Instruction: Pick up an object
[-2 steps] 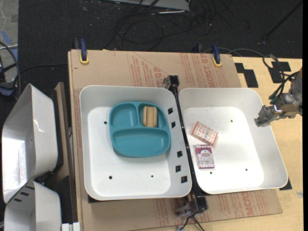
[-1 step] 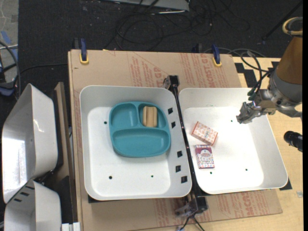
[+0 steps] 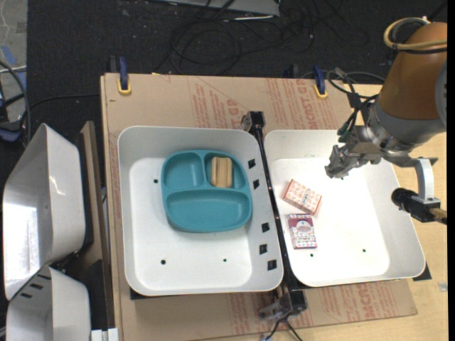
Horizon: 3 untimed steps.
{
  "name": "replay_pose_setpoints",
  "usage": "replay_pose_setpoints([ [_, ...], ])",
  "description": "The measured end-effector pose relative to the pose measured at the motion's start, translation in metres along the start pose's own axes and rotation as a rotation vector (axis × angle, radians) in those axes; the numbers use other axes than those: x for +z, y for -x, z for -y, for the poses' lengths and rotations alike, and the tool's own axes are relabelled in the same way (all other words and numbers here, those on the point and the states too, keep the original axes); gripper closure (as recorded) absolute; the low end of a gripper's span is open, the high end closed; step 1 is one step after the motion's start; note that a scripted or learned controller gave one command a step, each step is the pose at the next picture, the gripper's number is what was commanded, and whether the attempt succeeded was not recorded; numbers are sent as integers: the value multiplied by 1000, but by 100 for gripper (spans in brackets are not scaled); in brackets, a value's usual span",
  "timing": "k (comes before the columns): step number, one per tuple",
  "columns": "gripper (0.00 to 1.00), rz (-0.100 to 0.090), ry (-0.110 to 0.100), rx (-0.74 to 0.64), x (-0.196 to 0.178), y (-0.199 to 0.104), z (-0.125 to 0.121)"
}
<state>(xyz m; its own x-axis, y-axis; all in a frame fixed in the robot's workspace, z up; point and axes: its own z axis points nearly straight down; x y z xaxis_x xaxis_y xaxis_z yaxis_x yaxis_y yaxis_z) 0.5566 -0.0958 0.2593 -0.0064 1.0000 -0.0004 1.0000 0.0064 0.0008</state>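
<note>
Reaching in from the right, the grey arm [image 3: 416,84] with its orange band hangs over the right bin [image 3: 398,261], its end effector [image 3: 343,163] poised above the bin's upper middle floor; whether it is open or closed cannot be told from this angle, and nothing is seen gripped. Two small boxes lie on that bin's left part: a pink patterned box [image 3: 303,196], tilted, just below and left of the end effector, apart from it, and a darker pink card box [image 3: 303,231] right beneath the first. The left bin [image 3: 142,261] carries a teal divided tray [image 3: 206,204] with a tan wooden block [image 3: 222,171] in its upper right compartment. Both bins rest on the brown desk [image 3: 185,98].
</note>
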Motion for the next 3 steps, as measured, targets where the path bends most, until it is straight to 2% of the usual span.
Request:
replay_pose_setpoints([
  [2, 100, -1, 2, -1, -6, -104, -28],
  [3, 100, 0, -1, -1, 15, -154, -39],
])
